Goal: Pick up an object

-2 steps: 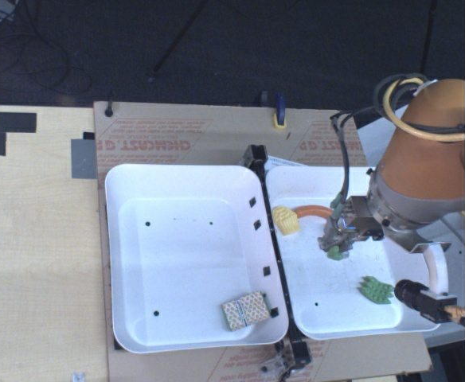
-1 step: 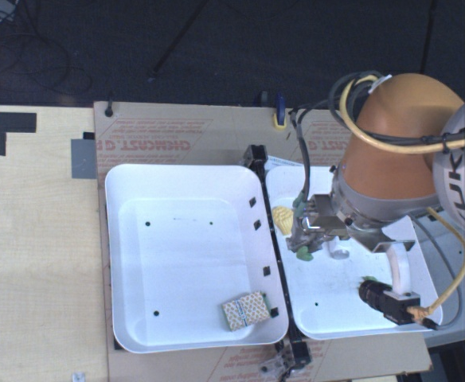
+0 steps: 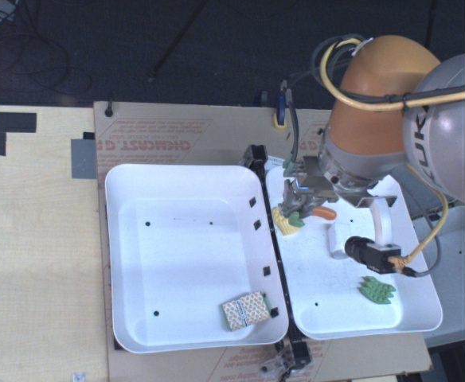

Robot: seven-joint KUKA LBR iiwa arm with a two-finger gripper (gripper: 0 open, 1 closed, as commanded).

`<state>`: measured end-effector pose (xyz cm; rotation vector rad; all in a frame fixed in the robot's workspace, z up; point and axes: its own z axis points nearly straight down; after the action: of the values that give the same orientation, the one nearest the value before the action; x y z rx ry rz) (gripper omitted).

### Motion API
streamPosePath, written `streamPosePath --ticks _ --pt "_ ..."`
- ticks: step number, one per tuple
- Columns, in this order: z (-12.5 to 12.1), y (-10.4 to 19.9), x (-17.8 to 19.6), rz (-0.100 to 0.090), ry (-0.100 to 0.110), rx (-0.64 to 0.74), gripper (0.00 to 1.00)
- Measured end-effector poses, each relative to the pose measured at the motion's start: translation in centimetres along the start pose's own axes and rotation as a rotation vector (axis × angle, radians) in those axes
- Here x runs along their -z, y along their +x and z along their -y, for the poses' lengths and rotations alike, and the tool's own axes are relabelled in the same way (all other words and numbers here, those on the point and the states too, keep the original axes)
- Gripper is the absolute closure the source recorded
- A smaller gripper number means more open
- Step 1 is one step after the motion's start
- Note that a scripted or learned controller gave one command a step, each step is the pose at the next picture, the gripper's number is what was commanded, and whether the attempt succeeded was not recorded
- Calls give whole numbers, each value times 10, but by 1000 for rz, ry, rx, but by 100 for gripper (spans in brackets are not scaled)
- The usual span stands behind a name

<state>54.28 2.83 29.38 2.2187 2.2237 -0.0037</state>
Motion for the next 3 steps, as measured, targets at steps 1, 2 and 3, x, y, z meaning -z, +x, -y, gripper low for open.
streamPosePath --ticks 1,2,3 --pt "-66 -7 57 -1 -8 1 100" --pt "-13 -30 26 -1 8 -5 100" --pt "39 -23 -13 -3 10 -5 100"
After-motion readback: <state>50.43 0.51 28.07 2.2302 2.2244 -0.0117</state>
